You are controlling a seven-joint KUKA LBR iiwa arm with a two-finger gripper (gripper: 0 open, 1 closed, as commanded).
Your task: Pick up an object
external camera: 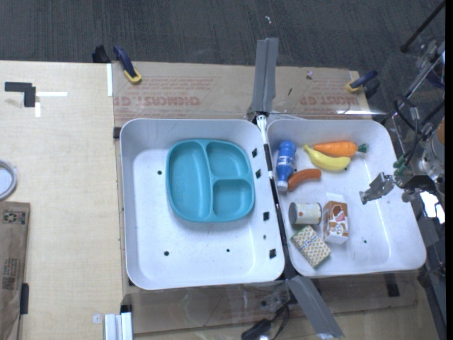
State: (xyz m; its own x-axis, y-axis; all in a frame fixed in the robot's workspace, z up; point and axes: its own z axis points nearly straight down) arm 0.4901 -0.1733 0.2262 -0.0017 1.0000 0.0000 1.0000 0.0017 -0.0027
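Observation:
The right bin [396, 253] holds several objects. A blue bottle [284, 163] lies by its left wall, with an orange-red sausage [304, 178] beside it. A yellow banana [328, 161] and an orange carrot [337, 148] lie at the back. Nearer the front are a small can [306, 213], a juice carton [336, 222] and a patterned packet [311, 246]. My gripper [378, 188] hovers over the right side of this bin, to the right of the carton and apart from every object.
The left bin [141, 253] carries a blue divided plate [210, 180]. A grey divider bar [266, 76] runs between the bins. Clamps [127, 65] sit at the bench's back edge. The arm's links and cables [425, 154] crowd the right edge.

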